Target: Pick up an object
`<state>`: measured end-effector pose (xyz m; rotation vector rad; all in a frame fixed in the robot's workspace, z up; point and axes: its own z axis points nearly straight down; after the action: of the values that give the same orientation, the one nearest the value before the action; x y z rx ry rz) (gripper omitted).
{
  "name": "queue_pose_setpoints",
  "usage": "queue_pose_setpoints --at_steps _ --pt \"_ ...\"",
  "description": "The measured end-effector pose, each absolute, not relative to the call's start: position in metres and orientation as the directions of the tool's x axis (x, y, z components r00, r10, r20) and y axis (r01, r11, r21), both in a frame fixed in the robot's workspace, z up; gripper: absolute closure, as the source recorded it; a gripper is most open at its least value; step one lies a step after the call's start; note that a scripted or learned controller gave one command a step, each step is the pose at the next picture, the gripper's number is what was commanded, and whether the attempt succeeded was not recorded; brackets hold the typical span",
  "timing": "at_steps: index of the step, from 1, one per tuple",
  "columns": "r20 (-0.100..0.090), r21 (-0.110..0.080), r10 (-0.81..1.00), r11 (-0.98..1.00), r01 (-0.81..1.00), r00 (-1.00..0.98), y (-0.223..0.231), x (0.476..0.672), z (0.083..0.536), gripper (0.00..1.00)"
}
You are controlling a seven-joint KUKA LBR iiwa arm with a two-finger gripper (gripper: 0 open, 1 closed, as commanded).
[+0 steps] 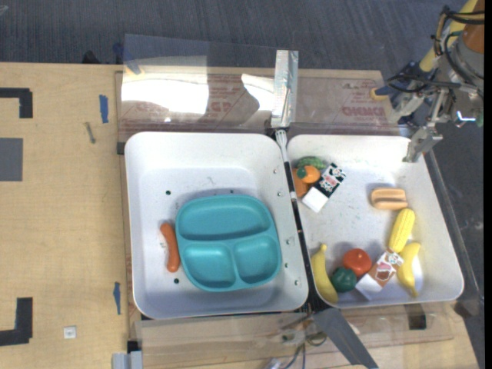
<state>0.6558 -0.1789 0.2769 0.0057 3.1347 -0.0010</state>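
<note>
The right bin [361, 148] holds several toy foods. Among them are a hot dog [389, 197], a corn cob [401, 230], a yellow banana [412, 267], a second banana [324, 274], a red tomato [357, 260], a green piece [344, 281] and a small red-and-white carton [385, 270]. An orange-and-green vegetable [307, 170], a black-and-white carton [330, 181] and a white block [315, 200] lie near the divider. My gripper [417, 146] hangs over the bin's far right corner, above and to the right of the hot dog, touching none of the objects.
The left bin [154, 167] holds a teal divided tray [227, 241] with an orange sausage-like piece [171, 246] beside it on the left. A clear panel [184, 91] and a metal post [284, 83] stand behind the bins. Cables [407, 83] hang near the wrist.
</note>
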Motion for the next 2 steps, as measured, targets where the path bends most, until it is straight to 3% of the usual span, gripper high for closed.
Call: queue_pose_setpoints --at_steps 1,2 --pt "0.005 0.003 -0.092 0.996 -0.092 -0.996 -0.198 0.595 0.167 0.0" --pt "-0.012 -0.003 -0.076 0.997 -0.076 -0.997 -0.223 0.607 0.089 0.0"
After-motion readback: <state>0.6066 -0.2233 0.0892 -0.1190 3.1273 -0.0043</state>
